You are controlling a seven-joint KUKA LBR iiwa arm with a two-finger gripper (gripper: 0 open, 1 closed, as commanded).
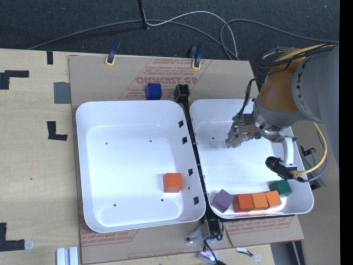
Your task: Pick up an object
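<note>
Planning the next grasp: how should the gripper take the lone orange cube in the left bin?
Come straight down on the orange cube and close across two opposite flat side faces. It sits apart from the left bin walls with no neighbours, so every side looks open.

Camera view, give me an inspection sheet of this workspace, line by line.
Surface: cardboard sheet under two white bins, left bin and right bin.
Job's things: orange cube in left bin; purple block, orange blocks and green block along right bin's near edge.
Clutter: blue cube outside, behind left bin.
Grippers: pincer over right bin, nothing seen between fingers.
Cables: grey cable behind bench.
Surroundings: dark carpet.
</note>
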